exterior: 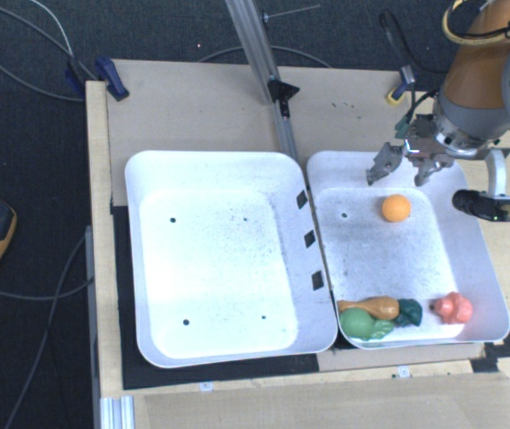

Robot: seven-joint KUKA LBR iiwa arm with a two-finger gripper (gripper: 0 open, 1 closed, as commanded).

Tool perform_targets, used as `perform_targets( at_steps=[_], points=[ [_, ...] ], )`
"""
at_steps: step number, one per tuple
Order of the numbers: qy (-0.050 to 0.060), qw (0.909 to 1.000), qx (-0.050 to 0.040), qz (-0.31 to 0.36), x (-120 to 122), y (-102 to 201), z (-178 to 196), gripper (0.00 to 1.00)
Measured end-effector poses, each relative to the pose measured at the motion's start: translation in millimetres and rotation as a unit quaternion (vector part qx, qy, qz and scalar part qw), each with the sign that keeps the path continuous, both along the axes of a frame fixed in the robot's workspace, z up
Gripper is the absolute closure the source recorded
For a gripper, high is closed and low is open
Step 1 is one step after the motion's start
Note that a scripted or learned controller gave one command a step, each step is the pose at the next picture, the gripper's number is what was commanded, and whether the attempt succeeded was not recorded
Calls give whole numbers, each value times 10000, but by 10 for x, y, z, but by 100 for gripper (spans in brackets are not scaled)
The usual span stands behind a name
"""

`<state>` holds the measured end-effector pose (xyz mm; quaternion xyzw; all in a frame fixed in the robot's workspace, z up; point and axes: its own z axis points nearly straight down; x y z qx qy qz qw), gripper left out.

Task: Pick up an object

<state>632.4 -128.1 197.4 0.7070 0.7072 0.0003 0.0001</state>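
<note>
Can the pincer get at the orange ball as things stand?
Probably yes. The pincer hangs open just above the orange ball, which lies alone in the right bin, apart from the toys at the near wall.

Even, diffuse overhead light, moderately bright. White bins (pixel 219 257) sit near clipping but keep their speckle. Shadows soft and short, thin one under the near bin rims. Slight softness overall, mild grain on the dark floor (pixel 22 25). No glare.

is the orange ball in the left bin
No, the orange ball lies in the right bin, just below the pincer, while the left bin sits apart beside it.
</note>
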Motion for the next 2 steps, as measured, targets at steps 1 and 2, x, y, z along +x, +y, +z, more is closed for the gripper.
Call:
perform_targets(
  at_steps=[1, 2],
  points=[
    [6, 10000, -1, -9, -451, -383, -1102, 0],
    [3, 10000, -2, -6, -1394, -226, -985, 0]
  ],
)
